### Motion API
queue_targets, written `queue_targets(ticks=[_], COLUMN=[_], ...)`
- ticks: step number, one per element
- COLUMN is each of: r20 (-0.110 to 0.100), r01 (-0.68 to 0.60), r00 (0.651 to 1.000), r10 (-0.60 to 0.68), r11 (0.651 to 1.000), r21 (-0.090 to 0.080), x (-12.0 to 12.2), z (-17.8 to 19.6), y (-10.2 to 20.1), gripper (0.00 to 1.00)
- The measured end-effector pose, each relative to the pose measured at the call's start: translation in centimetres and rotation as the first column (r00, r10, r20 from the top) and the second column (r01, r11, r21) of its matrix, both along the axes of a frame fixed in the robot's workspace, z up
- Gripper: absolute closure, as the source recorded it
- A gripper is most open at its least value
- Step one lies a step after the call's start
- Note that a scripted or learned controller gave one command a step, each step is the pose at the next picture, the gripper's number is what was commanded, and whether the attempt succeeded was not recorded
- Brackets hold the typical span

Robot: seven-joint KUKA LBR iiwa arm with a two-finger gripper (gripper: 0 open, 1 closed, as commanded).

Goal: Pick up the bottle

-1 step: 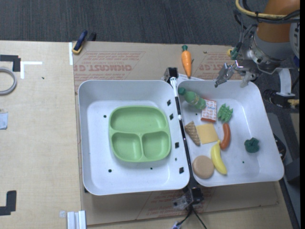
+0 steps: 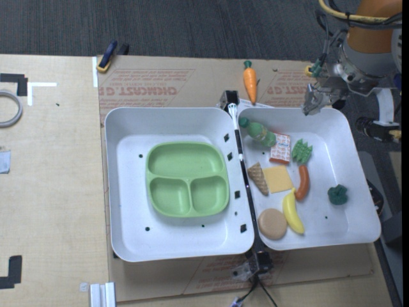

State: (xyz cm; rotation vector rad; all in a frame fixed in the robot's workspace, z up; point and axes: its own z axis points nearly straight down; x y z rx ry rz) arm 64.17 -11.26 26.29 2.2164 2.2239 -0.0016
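Currently we log the approach step; no grasp made yet. Gripper [image 2: 314, 102] hangs at the far rim of the right bin [image 2: 358, 171], about 1 o'clock on that bin. Nothing is seen in it. The claw is small and dark against the rim, so we cannot tell whether it is spread or pressed together.

Bottle [image 2: 259, 132]: green, lying on its side at about 10 o'clock in the right bin, close to the wall shared with the left bin [image 2: 121, 190]. From the gripper it lies toward 8 o'clock, well apart.

Neighbours, noted for clearance:
- red box [image 2: 280, 149] just beside the bottle at its 4 o'clock, perhaps touching; we cannot tell
- leafy green [image 2: 301, 151] past the box, at 3 o'clock
- cheese [image 2: 278, 179] and wedge [image 2: 258, 178] near, at 6 o'clock
- carrot [image 2: 249, 82] outside the bin, at 12 o'clock from the bottle

The left bin holds a green tray [image 2: 188, 179]; not relevant.

Our judgement of the next move: travel across the bin toward 8 o'clock, stop over the bottle's middle, turn the claw across the bottle's narrow width, then descend.

Risks as we see them: the bin wall at 9 o'clock and the red box at 4 o'clock leave little room either side. A round bottle lying flat may also roll out of the pinch.
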Motion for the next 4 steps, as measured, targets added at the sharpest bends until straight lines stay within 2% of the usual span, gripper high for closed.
queue_targets(ticks=[1,2,3,4], r20=[-0.002,-0.003,-0.003,-0.001], r01=[0.106,0.319,0.206,0.003], r00=[0.994,0.948,0.979,1.000], r10=[-0.106,-0.319,-0.206,-0.003], r11=[0.994,0.948,0.979,1.000], r21=[0.001,0.001,0.001,0.001], x=[-7.3,-13.4,-16.4,-16.4], z=[1.8,2.4,-2.7,-1.2], y=[-5.3,0.7,10.9,8.6], gripper=[1.00,1.00,1.00,1.00])
